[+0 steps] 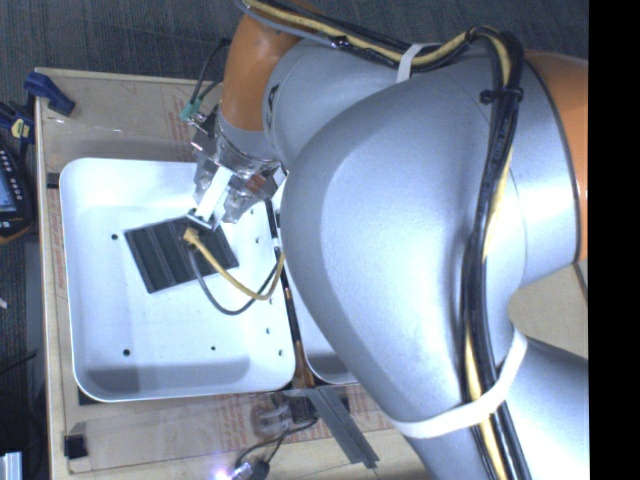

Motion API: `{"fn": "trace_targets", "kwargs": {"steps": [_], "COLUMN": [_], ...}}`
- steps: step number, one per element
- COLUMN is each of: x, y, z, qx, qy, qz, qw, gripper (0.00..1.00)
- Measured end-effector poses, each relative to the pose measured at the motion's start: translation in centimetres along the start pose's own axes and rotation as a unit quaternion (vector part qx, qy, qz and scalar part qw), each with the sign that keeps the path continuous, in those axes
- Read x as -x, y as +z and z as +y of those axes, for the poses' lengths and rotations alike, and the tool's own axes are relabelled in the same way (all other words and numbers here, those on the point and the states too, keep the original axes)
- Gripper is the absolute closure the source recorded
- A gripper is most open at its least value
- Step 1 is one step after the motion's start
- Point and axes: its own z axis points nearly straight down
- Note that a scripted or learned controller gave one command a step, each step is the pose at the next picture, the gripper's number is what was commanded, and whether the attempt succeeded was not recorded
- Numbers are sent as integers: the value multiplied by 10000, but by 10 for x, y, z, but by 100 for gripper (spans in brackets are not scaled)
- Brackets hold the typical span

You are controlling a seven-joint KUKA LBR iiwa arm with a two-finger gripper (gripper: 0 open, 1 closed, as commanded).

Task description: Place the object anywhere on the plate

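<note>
A dark grey ribbed rectangular plate [160, 255] lies flat in the left white bin [150, 368], left of the bin's middle and turned at a slant. My gripper [220, 200] hangs over the plate's upper right corner, at the back right of this bin, pointing down. No loose object shows between or beside its tips. The plate's right end is partly hidden behind the wrist parts and a yellow cable.
The big grey arm covers nearly all of the right bin [325, 373], leaving a sliver of its near left corner. A blue clamp [47, 92] sits at the bench's far left corner. A metal bracket [330, 423] lies at the front edge.
</note>
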Motion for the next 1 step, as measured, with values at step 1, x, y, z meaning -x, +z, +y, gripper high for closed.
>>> {"fn": "trace_targets", "kwargs": {"steps": [1], "x": [-56], "y": [98], "z": [-20], "qx": [28], "qy": [-1736], "qz": [18], "qw": [9848], "gripper": [100]}}
